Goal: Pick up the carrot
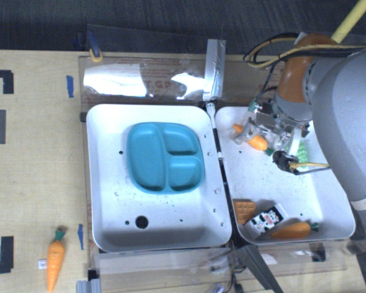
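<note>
At the 2 o'clock part of the view, the grey arm (341,115) reaches down into the right bin (329,191), its orange band (291,78) just above the wrist. Its end effector (265,136) sits low over the bin's upper left corner, with a small orange piece (256,143) right at its tip; whether the fingers are apart or closed on anything cannot be told, since the wrist hardware hides them. A smaller orange bit (238,128) lies just beside it at 9 o'clock, and something green (303,151) shows at the end effector's 3 o'clock side.

Along the right bin's lower edge, at 5 o'clock, lies an orange carrot (291,229) on its side, green end pointing to 3 o'clock. It touches a black-and-white item (265,218), and a waffle-like brown piece (244,210) lies at that item's 9 o'clock side.

The left bin (104,163) holds a blue divided plate (166,157) at its middle.

Out on the counter (30,182), at 7 o'clock and well apart from both bins, lies a second carrot (55,256), green top toward 12 o'clock.
</note>
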